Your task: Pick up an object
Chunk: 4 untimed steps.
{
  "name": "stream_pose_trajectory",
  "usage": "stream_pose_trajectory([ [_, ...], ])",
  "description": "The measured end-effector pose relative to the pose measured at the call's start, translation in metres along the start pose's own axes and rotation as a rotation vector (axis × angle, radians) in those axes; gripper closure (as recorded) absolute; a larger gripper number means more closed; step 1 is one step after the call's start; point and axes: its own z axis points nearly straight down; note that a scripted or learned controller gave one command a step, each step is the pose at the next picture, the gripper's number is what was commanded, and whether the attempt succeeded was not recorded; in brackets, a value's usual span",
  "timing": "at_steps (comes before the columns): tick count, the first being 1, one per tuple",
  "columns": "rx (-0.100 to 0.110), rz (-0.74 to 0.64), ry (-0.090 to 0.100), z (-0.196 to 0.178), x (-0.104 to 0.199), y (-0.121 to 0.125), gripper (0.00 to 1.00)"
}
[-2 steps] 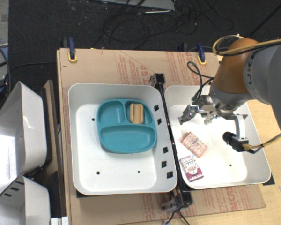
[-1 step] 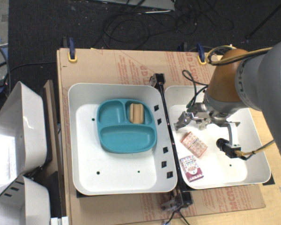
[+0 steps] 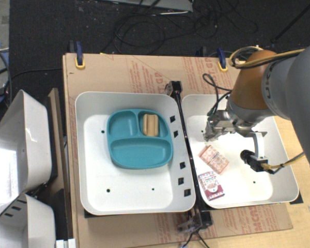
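My claw (image 3: 213, 130) low in the right bin (image 3: 279, 190), its opening I cannot tell, pink packet (image 3: 214, 158) just beside it

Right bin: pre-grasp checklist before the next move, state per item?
1. Targets present in the right bin: ok, a pink packet and a magenta-and-white packet lie there.
2. Packets apart from each other: cannot tell, their near ends almost meet.
3. gripper over the right bin: ok, above the pink packet in the view.
4. Gripper carrying nothing: cannot tell.
5. Left bin contents out of the way: ok, the teal tray with a tan block sits beyond the divider.
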Motion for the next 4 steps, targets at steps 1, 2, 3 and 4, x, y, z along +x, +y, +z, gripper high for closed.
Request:
stream_pose_trajectory([
  [1, -0.006, -0.006, -0.001, -0.057, -0.002, 0.012, 1.00],
  [2, -0.006, -0.006, -0.001, -0.101, -0.005, 0.016, 1.00],
  [3, -0.004, -0.007, -0.001, -0.130, -0.006, 0.017, 1.00],
  [4, 0.001, -0.011, 0.002, -0.121, 0.045, 0.019, 1.00],
])
